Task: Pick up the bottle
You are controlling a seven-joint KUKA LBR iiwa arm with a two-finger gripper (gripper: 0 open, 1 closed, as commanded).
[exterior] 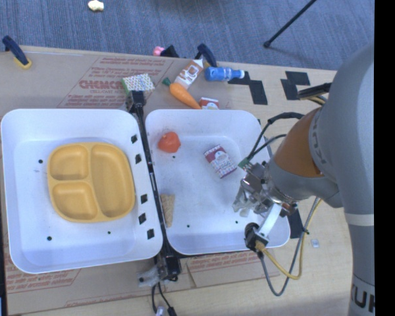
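My pincer [249, 201] hangs low over the right bin's [204, 242] near right corner; whether it is open or gripping, I cannot tell.

The blue-capped bottle [224, 74] lies outside, beyond the bin's far edge, beside a carrot [184, 95]; closing here risks catching nothing, or the small red packet [220, 160].

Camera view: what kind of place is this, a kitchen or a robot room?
Probably a robot lab, not a kitchen. A robot arm reaches over white bins on a cardboard-covered bench, with toy food like a carrot lying about.
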